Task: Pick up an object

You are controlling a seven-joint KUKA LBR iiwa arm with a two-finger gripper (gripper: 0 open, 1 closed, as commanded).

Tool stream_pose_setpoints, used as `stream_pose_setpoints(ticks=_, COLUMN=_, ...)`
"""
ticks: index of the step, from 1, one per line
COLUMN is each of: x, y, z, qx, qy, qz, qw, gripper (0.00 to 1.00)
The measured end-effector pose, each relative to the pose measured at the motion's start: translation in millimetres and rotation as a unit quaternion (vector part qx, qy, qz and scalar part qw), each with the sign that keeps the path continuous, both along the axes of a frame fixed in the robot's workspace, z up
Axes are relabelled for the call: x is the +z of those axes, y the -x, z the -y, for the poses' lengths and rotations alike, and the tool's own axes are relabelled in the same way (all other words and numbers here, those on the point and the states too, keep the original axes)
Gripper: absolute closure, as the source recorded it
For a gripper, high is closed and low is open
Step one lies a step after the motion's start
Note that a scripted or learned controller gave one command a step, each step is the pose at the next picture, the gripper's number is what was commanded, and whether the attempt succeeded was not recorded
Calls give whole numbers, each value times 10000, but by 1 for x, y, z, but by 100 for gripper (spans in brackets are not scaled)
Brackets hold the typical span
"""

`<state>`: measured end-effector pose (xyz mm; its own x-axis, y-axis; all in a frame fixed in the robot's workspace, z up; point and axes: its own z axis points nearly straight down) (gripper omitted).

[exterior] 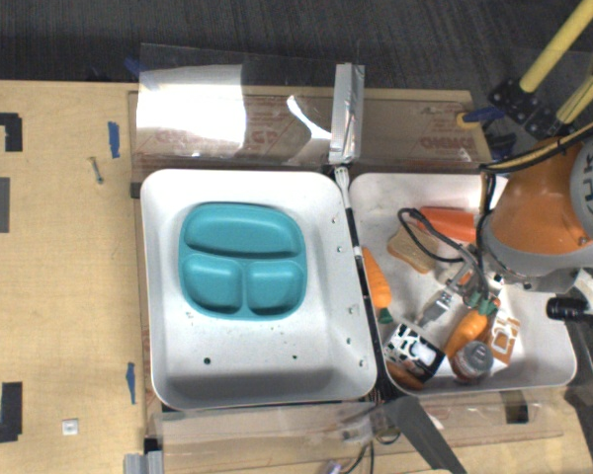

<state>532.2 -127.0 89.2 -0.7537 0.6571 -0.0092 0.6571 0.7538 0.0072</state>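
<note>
We see the hand (453,294) low in the right bin (549,363), among a crowd of small things; whether it is parted or closed we cannot tell. Likely targets are the carrot (376,276) by the dividing wall and an orange bottle (467,336) close by. We judge a grab may slip or catch two neighbours. The teal tray (243,258) lies alone in the left bin (168,294)

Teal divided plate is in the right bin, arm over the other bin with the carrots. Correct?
Not quite. In the camera view the teal divided plate lies in the left bin, not the right. The arm is over the right bin, where the carrots lie.
</note>
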Motion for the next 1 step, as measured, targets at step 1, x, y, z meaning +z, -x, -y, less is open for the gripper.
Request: stream_pose_setpoints(ticks=1, x=0, y=51, z=38, qx=-50, qy=18, qz=-19, qw=10000, gripper=0)
